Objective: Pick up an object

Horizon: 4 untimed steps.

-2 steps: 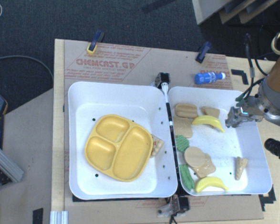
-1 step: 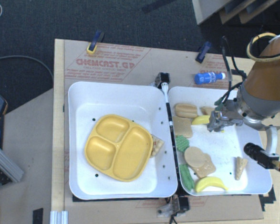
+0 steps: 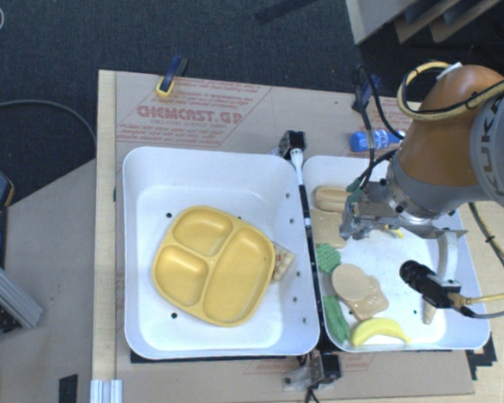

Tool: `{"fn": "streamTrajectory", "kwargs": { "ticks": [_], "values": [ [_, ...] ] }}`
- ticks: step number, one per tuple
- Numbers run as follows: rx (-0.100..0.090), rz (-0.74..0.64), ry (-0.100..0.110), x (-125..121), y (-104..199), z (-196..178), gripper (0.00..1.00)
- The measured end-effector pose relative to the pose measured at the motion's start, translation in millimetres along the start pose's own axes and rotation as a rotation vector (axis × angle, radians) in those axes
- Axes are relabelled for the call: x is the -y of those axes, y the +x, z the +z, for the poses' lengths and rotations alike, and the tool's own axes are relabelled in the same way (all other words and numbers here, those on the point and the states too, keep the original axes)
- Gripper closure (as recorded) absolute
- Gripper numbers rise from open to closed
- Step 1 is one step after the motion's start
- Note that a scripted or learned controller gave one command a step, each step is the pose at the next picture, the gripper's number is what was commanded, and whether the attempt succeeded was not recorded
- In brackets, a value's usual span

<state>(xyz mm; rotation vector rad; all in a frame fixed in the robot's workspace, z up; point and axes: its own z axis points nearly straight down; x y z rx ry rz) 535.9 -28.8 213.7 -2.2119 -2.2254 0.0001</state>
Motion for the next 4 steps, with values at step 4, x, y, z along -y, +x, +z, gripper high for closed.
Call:
{"fn": "streamTrajectory", "kwargs": {
  "ticks": [4],
  "values": [
    [0.003,0.007,0.000,-3,62,-4,1.00]
  ]
}}
